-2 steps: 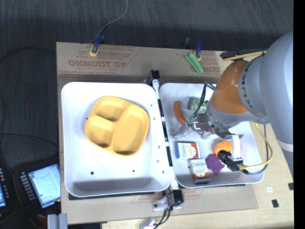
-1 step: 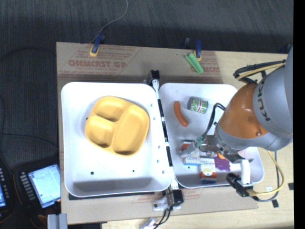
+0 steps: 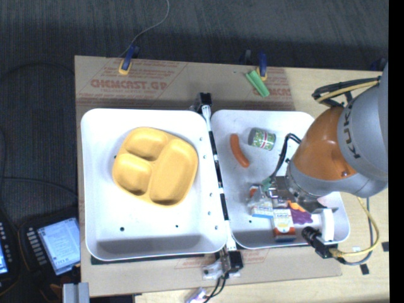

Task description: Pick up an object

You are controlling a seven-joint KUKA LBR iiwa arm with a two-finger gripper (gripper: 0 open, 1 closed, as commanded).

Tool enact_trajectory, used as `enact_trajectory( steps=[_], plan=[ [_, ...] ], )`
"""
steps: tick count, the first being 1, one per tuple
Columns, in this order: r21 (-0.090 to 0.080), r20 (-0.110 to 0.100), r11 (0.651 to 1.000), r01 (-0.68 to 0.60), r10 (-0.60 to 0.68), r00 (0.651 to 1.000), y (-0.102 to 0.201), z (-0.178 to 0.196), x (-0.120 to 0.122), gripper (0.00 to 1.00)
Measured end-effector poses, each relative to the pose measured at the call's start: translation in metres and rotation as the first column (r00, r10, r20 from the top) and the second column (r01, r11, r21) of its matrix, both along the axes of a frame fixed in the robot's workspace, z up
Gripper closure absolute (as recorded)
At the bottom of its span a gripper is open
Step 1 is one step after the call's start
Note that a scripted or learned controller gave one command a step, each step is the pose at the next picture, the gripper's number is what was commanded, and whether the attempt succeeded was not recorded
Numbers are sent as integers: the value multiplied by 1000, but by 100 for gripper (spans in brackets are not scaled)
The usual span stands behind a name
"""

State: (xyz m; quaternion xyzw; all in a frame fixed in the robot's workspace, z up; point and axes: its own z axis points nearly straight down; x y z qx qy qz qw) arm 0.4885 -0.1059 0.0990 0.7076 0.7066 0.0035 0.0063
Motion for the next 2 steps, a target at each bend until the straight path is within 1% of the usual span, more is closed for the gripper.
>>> enact_trajectory(
  steps=[1, 2],
  plan=[
    [4, -12, 1000, -3, 3, 1000, 62, 130, -4, 100],
    [3, -15, 1000, -2, 2, 1000, 101, 114, 20, 100]
  ],
)
